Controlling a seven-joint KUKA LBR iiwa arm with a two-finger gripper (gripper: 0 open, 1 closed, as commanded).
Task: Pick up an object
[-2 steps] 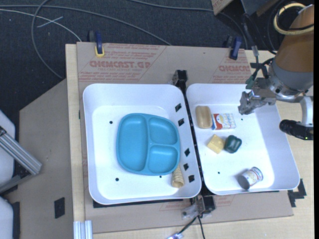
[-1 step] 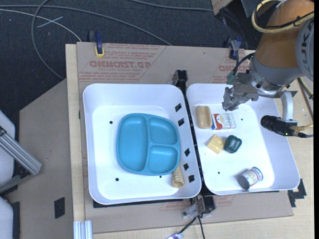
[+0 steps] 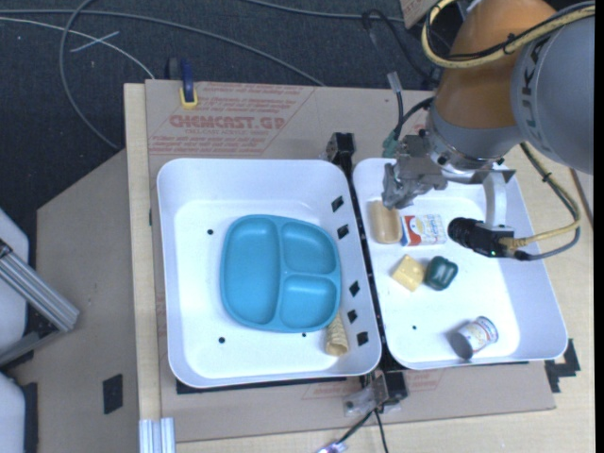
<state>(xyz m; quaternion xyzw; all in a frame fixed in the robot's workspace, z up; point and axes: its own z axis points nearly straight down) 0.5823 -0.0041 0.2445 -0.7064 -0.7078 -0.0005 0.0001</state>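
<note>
My tool (image 3: 404, 185) low over right bin's (image 3: 538, 300) back-left corner | grip state unclear | bread (image 3: 383, 223) just below, room rightward

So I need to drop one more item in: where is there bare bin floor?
Left bin: bare strips either side of the blue plate. Right bin: bare patch between the can and yellow block. It is crowded up under the gripper.
</note>
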